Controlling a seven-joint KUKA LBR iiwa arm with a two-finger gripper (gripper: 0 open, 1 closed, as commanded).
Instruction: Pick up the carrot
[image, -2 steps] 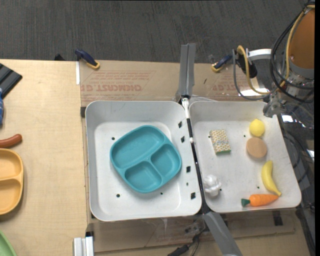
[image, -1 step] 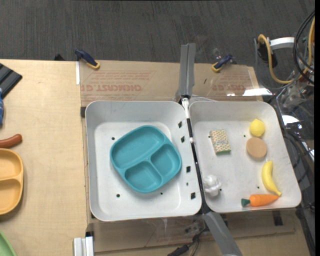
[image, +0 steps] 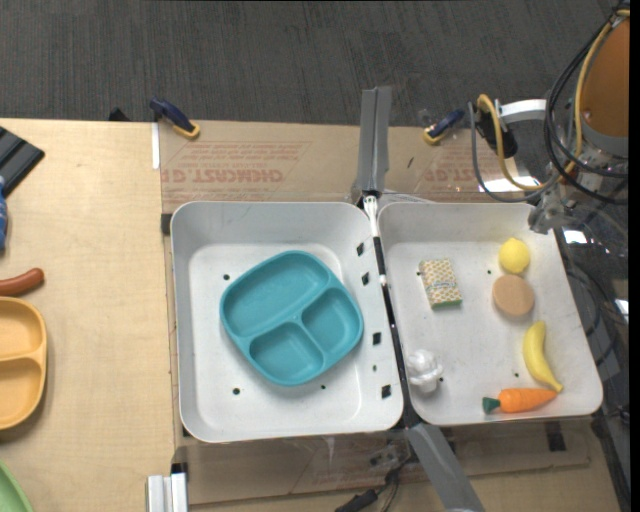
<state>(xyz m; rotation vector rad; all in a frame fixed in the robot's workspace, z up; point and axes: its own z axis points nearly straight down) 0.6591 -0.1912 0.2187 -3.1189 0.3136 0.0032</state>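
The carrot (image: 520, 400) is orange with a green stub at its left end. It lies on its side near the front edge of the right bin (image: 470, 330), just below a banana (image: 541, 355). My arm, with its orange band, hangs over the bin's far right corner. The gripper (image: 552, 212) sits at that corner among cables, well away from the carrot and nearer the lemon (image: 514, 256). Nothing is seen held in it.
The right bin also holds a tan round piece (image: 513, 296), a speckled block (image: 440, 283) and a small white object (image: 424, 370). A teal divided plate (image: 290, 317) lies in the left bin (image: 185, 300). An orange tray (image: 20, 365) and a sausage (image: 22, 281) rest on the bench at the left.
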